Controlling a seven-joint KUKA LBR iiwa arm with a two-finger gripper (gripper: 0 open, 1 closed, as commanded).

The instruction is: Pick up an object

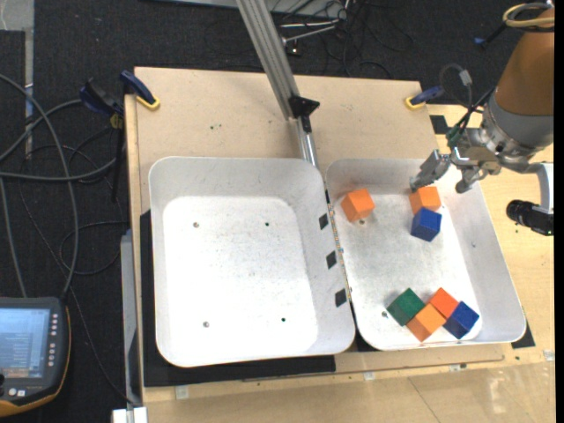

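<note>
The surface point(229, 113) carries two white bins; the right bin point(493, 263) holds all the blocks. The claw point(448, 171) hangs released over its far edge, fingers spread, grasping nothing, just above an orange cube point(426, 198) that touches a blue cube point(426, 225). These cubes sit turned cornerwise with no long axis; another orange cube point(358, 205) lies apart to their left

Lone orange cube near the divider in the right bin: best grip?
Come straight down on the orange cube and close the jaws across two opposite side faces. It stands apart from the other blocks, with bare floor all round, though the bin's left wall is close.
</note>
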